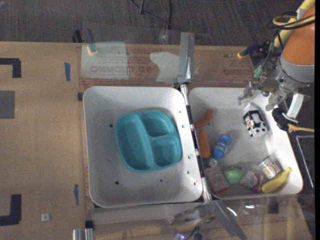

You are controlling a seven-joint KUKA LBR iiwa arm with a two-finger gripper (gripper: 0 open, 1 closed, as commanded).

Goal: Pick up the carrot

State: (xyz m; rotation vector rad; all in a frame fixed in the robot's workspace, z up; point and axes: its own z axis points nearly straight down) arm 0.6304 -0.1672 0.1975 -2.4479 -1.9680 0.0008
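Two shallow white plastic bins (95,134) sat on a tan bench (40,134). Left of the slim orange carrot (204,143) lay a teal divided plate (148,140); right of it were a blue bottle (221,146), a black-and-white patterned carton (254,123) and a yellow banana (276,181).

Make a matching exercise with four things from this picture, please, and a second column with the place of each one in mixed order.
Things:
1. teal plastic divided plate
2. orange carrot
3. yellow banana
4. small blue bottle

Places:
A. near right corner of the right white bin
B. along the right bin's left wall
C. middle of the left white bin
D. right bin, just right of the carrot

Pairs: 1-C, 2-B, 3-A, 4-D
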